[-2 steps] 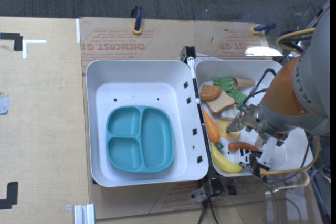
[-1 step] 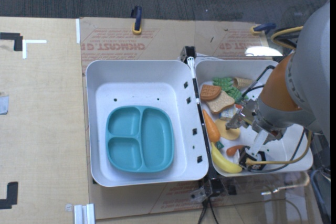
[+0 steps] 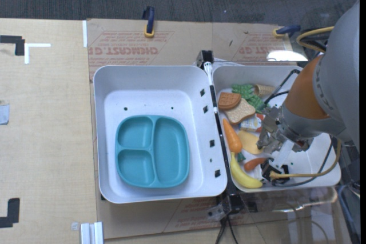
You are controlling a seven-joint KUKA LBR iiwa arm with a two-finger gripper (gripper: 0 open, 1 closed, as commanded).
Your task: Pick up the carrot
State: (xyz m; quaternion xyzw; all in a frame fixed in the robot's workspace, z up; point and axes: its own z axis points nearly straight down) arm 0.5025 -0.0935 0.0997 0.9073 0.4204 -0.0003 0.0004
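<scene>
Jaws [image 3: 266, 143]: state unclear | arm bent down into right bin [image 3: 326, 148] | carrot [image 3: 231, 135] just left, untouched

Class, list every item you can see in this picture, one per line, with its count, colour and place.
left bin: 1, white, centre of bench
divided plate: 1, teal, in left bin
right bin: 1, white, beside left bin
carrot: 1, orange, right bin, left side
banana: 1, yellow, right bin, front
toast slices: 2, brown, right bin, back
leafy greens: 1, green, right bin, back
clamp: 1, blue-yellow, cardboard's far edge
arm: 1, grey-orange, over right bin
claw: 1, dark, above the food
</scene>
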